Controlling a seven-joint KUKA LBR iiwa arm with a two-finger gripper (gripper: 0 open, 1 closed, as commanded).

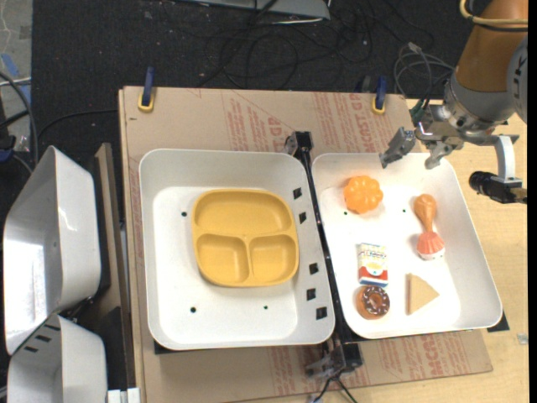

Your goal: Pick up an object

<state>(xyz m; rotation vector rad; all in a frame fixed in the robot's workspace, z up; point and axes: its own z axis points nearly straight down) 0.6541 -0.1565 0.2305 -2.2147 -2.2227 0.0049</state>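
arm: grey KUKA with orange band, reaches in from the right, hangs over the far right corner of the right bin (470,250)
gripper: gripper (417,149) fingers spread wide, nothing between them, sits above the bin's far rim, well apart from every object
left bin: left bin (164,309) holds 1 yellow divided tray (246,237), 3 compartments, lying flat in the middle
right bin contents: 5 small items, all apart from each other
pumpkin: orange toy pumpkin (363,193), far left of right bin, nearest thing to the gripper
drumstick: toy chicken drumstick (427,226), right of the pumpkin, lying with fat end far, pale end near
carton: small printed carton (372,264), mid bin, lying flat
donut: chocolate donut (372,301), near left, just beside the carton's near end
wedge: tan cheese wedge (420,293), near right, right of the donut
likely target: pumpkin, my guess only, as it is closest
handling: looks like light hollow plastic, stiff, rounded and a bit slippery; ribs may help the fingers seat
grasp spot: across the widest middle, fingers dropping on 2 opposite sides; off-centre pinch would probably squirt it sideways
alt pick: drumstick across the narrow shaft, easier for a 2-finger close
stage: approach, nothing lifted yet
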